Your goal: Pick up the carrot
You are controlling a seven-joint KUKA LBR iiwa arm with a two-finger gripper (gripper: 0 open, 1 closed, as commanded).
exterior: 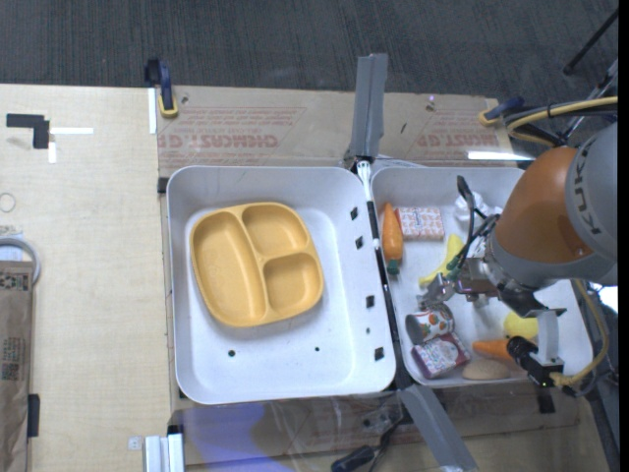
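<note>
Fingers on the gripper [441, 288] sat too small and cluttered against the bin contents to judge whether they were open or closed, and no object could be made out between them. The task looked barely started: the carrot [392, 231] lay unlifted in the right bin [580, 367], stretched along that bin's left wall, its length running from twelve to six o'clock. From the gripper, the carrot was at about ten o'clock, near but apart, with no contact visible. What remained, by my reading, was the whole of the grasp: moving over the carrot, coming down around it, closing and lifting.

Just beside the carrot at three o'clock lay a pink-and-white packet [423, 223]. Below the gripper, at six o'clock, was a crumpled pouch [436, 355]. A second orange piece [489, 347] lay at about five o'clock from the gripper and could be mistaken for the target. The left bin [334, 362] held a yellow divided tray [257, 262], well apart from the carrot.
</note>
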